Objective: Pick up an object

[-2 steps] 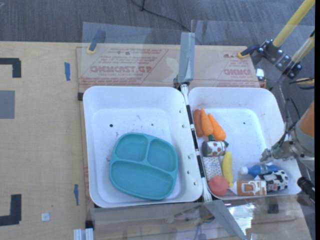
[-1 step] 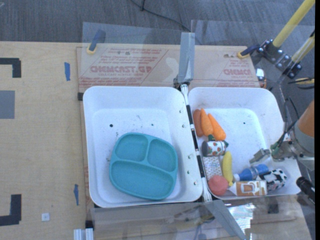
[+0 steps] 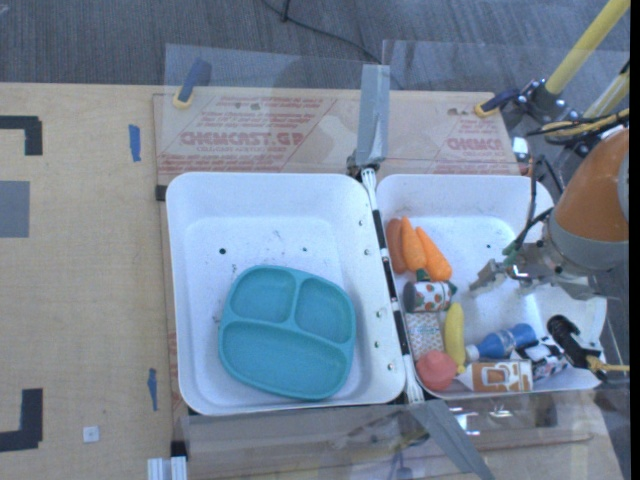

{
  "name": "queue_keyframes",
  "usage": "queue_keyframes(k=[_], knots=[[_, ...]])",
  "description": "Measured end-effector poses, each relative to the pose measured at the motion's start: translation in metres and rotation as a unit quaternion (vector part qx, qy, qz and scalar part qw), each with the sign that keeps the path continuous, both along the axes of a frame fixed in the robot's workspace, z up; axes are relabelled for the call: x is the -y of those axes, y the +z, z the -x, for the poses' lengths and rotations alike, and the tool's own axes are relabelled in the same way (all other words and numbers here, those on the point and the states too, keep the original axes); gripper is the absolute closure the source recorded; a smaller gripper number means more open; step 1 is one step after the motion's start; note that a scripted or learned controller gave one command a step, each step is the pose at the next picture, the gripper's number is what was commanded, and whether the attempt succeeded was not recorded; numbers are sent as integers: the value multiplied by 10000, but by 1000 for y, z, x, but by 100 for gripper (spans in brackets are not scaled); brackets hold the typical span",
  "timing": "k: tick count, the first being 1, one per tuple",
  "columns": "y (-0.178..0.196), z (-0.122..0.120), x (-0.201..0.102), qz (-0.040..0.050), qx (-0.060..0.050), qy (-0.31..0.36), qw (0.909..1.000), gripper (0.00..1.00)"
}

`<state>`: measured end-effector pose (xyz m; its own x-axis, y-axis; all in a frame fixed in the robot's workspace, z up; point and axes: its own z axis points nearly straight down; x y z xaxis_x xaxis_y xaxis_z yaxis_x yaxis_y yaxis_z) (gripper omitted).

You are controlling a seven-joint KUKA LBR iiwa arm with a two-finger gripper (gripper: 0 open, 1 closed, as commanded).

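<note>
Pale wooden worktop bears two white bins; fingers hang apart, gripping nothing, over the right bin, just right of two orange plastic carrots.

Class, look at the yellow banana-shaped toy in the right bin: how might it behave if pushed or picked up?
The yellow banana-shaped toy looks like smooth plastic, so probably light and rigid. Its rounded, curved form may slip from a pinch. Wedged among neighbouring toys in the right white bin, it would likely nudge them when pushed.
</note>
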<state>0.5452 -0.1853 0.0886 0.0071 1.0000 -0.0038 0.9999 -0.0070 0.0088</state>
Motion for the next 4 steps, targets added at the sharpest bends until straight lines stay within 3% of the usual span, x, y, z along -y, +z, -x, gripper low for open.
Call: queue_keyframes(k=[1, 2, 3, 4], knots=[[1, -31, -76, 9, 31, -1007, 9949, 0], [-1, -123, -83, -10, -21, -581, 9983, 0], [12, -125, -88, -3, 2, -535, 9986, 100], [11, -125, -89, -6, -4, -525, 9986, 0]])
